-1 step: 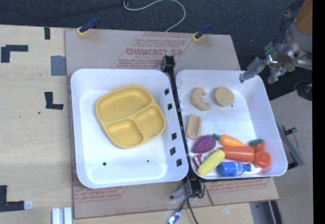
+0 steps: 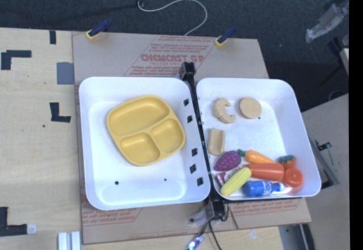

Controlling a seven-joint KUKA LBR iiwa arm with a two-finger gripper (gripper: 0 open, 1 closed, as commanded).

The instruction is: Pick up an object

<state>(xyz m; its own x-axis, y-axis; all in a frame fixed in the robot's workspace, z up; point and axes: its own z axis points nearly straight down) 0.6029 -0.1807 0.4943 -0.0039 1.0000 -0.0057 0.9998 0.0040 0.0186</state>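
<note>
Wooden desk point(image 2: 34, 130) carries two white bins. Left bin point(image 2: 91, 130) holds a yellow plate point(image 2: 146, 129); right bin point(image 2: 286, 107) has toy food clustered at 6 o'clock, including corn point(image 2: 235, 181). End effector point(image 2: 326, 22) at 2 o'clock, grip state unclear.

A blurred grey, angular piece of the arm point(image 2: 326, 21) shows at the upper right.

Even, diffuse overhead light makes the 2 white bins point(image 2: 91, 130) nearly overexposed, with little surface detail. Shadows are faint and short under the yellow plate point(image 2: 146, 130). The dark floor looks grainy. The whole picture is soft, and low resolution blurs small edges.
</note>
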